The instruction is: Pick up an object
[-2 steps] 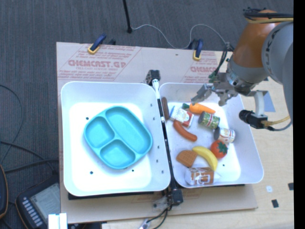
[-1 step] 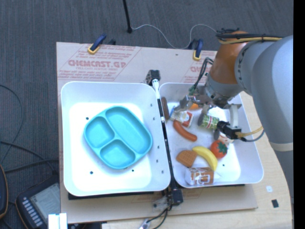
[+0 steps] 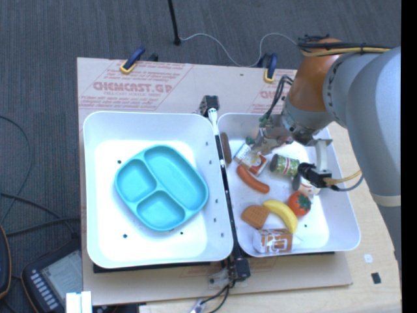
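Observation:
The right bin (image 3: 339,230) holds several toy foods. A red sausage (image 3: 253,179) lies near its middle, with a yellow banana (image 3: 283,214) and a brown bread piece (image 3: 254,216) below it. A red tomato (image 3: 300,203) sits right of the banana. A green-labelled jar (image 3: 285,165) lies on its side, and a small white packet (image 3: 243,153) lies near the bin's left wall. My gripper (image 3: 262,142) hangs low in the upper part of this bin, right beside the packet and just above-left of the jar. Its tip is hard to make out against the clutter.
A blue three-part plate (image 3: 161,186) lies in the left bin (image 3: 104,240). An orange-brown packaged item (image 3: 273,241) rests at the right bin's front wall. A small bottle (image 3: 309,178) lies right of the jar. Clamps (image 3: 132,60) and cables sit at the board's far edge.

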Tool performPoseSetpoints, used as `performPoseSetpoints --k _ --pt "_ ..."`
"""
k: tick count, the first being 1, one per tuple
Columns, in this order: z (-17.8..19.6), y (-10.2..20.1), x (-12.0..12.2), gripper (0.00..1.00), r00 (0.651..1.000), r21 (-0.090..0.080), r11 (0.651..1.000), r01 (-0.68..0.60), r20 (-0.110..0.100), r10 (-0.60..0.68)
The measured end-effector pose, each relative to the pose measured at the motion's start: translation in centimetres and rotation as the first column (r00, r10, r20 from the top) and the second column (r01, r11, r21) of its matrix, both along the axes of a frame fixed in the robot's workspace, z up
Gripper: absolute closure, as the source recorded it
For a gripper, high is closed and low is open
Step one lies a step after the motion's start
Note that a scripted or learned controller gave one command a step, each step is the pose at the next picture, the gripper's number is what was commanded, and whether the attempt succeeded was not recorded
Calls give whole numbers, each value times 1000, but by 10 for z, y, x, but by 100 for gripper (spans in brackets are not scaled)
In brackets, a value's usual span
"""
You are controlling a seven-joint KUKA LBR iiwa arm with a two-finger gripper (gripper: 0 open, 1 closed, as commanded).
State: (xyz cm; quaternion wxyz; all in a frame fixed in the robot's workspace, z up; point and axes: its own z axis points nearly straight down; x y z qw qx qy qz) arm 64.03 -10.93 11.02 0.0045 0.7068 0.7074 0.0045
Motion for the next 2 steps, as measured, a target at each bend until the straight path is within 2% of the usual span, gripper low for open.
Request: performPoseSetpoints --k 1,2 --pt "0 0 0 0 1000 0 1000 0 -1 0" --pt "-18 11 -24 0 1000 -3 1000 2 10 -2"
